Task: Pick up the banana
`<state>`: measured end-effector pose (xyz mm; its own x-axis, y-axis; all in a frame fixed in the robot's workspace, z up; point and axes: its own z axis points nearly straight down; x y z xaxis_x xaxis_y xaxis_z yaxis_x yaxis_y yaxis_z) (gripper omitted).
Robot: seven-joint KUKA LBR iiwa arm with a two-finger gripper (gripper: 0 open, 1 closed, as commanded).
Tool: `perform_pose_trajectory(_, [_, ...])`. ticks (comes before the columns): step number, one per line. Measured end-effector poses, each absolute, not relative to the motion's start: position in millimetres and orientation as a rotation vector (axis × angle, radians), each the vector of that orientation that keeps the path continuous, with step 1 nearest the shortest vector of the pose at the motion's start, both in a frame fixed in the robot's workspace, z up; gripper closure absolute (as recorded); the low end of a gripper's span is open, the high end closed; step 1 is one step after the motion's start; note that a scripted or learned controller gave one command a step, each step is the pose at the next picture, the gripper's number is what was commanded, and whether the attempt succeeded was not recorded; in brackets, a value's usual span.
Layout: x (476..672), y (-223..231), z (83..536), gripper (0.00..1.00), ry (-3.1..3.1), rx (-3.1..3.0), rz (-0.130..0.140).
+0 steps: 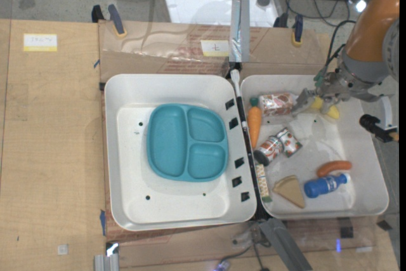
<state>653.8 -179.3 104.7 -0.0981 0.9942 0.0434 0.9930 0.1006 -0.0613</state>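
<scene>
Overhead slanted view of a tan wooden desk (51, 136) bearing two shallow white plastic bins with rounded corners, set side by side and touching along a central seam marked by small black clips.

Left white bin (120, 155): one teal plastic plate (187, 141), rounded-rectangular, moulded into three compartments.

Right white bin (368, 200): seven items. One orange carrot (254, 124), tapered, lies along the seam. One crinkled snack packet (276, 102), red and white print, lies near the bin's far wall; its lettering is too small to read. One small cylindrical can with a red-and-white label (277, 146) lies tilted on its side near the centre; its label is likewise unreadable. One tan wedge-shaped slice (289, 191) and one blue plastic bottle with a white cap (326, 185) lie near the front wall, just beside each other. One smooth red-orange sausage (333, 167) lies just above the bottle. One yellow banana (330, 112), seen as a small yellow piece, rests near the far right of this bin, just beside the tool.

The grey metal tool (312, 98) of the grey-and-orange arm (374, 28) sits low over the right bin, between the snack packet and the banana. Whether it is open or closed cannot be told, nor is anything seen gripped in it.

Two pale paper labels, one on the desk (40, 42) and one behind the bins (214, 46), carry faint, illegible writing.
</scene>
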Motion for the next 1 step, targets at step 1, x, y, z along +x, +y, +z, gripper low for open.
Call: perform_pose_trajectory(1, [651.9,-192.5,91.7,0.00,-2.461,-1.862,0.015])
